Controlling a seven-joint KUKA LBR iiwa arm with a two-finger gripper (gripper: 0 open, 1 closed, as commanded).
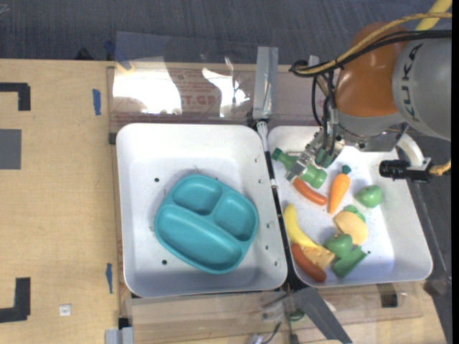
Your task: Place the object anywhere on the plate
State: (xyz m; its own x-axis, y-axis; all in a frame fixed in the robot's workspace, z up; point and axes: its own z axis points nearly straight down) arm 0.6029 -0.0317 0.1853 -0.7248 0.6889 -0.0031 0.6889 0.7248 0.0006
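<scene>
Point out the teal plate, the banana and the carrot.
teal plate (188, 228), camera view, floor of its large front compartment.
banana (295, 228), camera view, middle of its curve.
carrot (337, 192), camera view, orange body.

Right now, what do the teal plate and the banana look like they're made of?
The teal plate looks like moulded plastic with a smooth, satin finish: one even colour, rounded compartment ridges and soft highlights. The banana seems to be a plastic toy: uniform yellow with a slight gloss, though rubber can't be ruled out.

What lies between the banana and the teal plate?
In the camera view, between the banana and the teal plate lie bare white floor of the left bin and the adjoining rims of the two bins.
</scene>
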